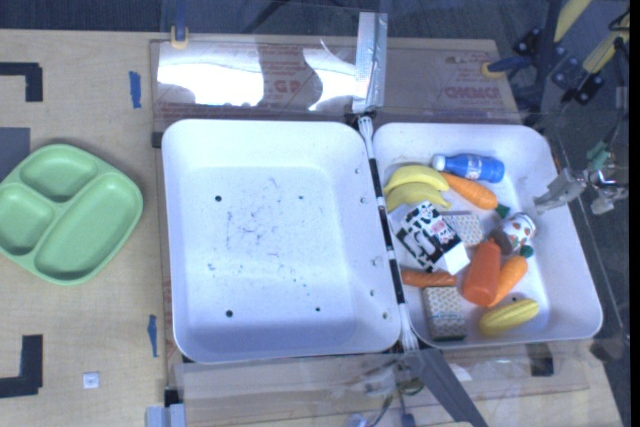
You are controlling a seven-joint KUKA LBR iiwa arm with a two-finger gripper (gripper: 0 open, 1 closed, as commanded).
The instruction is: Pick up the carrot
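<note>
Several orange carrots lie in the right bin [575, 300]. One carrot [470, 192] sits just below a blue bottle [468, 166]. A second carrot [511, 279] with a green top leans against a fat orange item [482, 272]. A third, thin carrot [428, 279] lies flat near the bin's left wall. A grey metal piece that looks like my gripper [572, 189] hangs over the bin's right rim, apart from all the carrots and about a hand's width right of the nearest one. It is small and blurred.
The right bin also holds a yellow banana [413, 183], a black-and-white box [430, 235], a white ball-like toy [517, 231], a yellow item [510, 315] and a mesh pad [446, 313]. The left bin [190, 155] adjoins it. A green divided plate [68, 212] lies far left.
</note>
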